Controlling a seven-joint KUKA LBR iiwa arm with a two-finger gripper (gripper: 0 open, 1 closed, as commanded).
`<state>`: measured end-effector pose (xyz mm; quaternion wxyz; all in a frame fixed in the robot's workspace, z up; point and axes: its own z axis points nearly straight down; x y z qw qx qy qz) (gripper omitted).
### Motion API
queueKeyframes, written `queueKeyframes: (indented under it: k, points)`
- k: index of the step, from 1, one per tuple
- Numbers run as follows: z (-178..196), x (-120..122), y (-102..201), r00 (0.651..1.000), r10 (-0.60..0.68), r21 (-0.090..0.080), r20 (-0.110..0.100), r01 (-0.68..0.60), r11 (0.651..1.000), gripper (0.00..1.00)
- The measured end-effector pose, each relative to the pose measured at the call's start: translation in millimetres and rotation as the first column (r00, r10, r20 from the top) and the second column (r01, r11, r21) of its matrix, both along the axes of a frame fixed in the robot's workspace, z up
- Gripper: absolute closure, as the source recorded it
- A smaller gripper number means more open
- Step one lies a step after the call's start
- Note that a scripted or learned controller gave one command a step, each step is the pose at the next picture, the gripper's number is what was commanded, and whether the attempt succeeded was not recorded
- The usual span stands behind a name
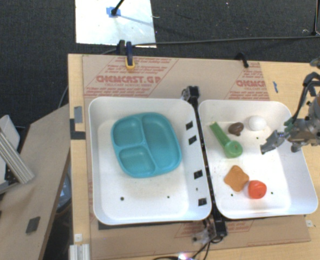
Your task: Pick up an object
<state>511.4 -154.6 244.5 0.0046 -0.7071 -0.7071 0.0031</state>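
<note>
Just right of white ball [256, 123], in right bin [298, 199], I saw gripper [270, 144] hovering, grip state unreadable, nothing visibly held. I judged ball light, hard, smooth, likely to roll; best pinched across widest middle.

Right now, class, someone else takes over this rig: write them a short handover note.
Hand: over the right bin, near its right side, nothing seen in it.
Right bin holds a green scoop, brown lump, white ball, orange piece and red ball.
Left bin holds a teal divided plate.
Done: nothing lifted.
Left: pick up one object.
</note>
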Motion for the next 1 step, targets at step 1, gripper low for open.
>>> queueKeyframes:
  k: [1]
  points:
    - [6.6,2.3,0.5,1.000,0.003,-0.003,0.013,-0.003,1.000,0.00]
